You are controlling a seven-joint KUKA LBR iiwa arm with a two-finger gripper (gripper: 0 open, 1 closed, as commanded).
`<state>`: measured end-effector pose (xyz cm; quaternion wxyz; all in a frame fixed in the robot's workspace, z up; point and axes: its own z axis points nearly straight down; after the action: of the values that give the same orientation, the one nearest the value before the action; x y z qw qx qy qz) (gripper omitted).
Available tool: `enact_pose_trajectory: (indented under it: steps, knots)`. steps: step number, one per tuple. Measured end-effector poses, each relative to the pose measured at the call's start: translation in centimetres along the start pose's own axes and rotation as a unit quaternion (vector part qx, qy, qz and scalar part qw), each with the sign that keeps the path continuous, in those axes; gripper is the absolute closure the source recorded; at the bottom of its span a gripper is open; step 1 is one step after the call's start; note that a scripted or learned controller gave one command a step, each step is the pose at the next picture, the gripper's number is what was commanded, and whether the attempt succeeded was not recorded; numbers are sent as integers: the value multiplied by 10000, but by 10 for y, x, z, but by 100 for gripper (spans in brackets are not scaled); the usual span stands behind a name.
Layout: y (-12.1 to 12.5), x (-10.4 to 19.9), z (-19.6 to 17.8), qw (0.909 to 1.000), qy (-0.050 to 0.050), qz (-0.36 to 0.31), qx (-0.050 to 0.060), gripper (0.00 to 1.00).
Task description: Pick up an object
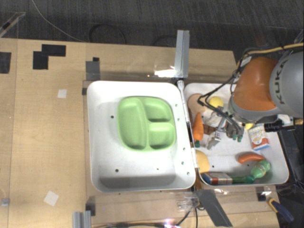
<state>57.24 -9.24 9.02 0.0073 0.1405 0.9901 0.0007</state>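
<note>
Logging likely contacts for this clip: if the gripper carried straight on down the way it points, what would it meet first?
Probably bare floor of the right white bin, beside the orange carrot; the gripper points down-left, though depth is unclear.

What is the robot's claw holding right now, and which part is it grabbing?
It cannot be told. The grey two-finger gripper hangs low in the right white bin, beside the orange carrot-shaped toy, with nothing clearly between its fingers.
</note>
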Motion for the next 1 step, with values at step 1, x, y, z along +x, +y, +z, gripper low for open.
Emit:
enact_pose_trajectory:
  steps: [1]
  knots:
    - [-17,40,-1,9995,-23,327,-2,0]
